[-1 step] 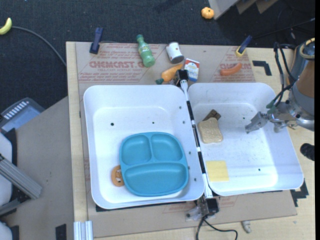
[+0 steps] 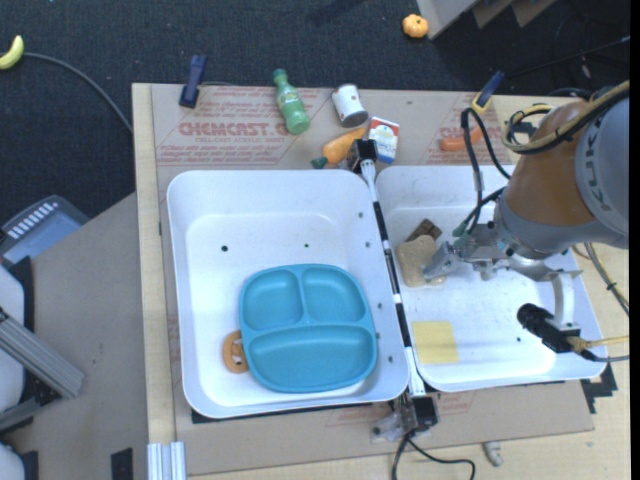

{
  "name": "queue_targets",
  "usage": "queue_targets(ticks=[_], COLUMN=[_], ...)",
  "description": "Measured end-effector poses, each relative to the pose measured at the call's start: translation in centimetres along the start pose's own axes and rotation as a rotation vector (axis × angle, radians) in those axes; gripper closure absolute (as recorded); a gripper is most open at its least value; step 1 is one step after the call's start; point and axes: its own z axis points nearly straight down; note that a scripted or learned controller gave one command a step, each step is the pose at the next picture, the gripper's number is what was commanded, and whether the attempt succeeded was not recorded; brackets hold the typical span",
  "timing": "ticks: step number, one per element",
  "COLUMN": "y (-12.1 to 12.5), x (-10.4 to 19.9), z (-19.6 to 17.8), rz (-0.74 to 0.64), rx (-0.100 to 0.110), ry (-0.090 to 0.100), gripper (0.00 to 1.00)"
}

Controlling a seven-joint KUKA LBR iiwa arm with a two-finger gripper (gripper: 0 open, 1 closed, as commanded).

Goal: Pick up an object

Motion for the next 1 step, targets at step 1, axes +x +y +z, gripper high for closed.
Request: queue_targets(ticks=[1], y=[3.42], x=[-0.30], z=[3.02], rz=[0.000], rx=[-0.006], ry=[-0.001], gripper=[0.00])
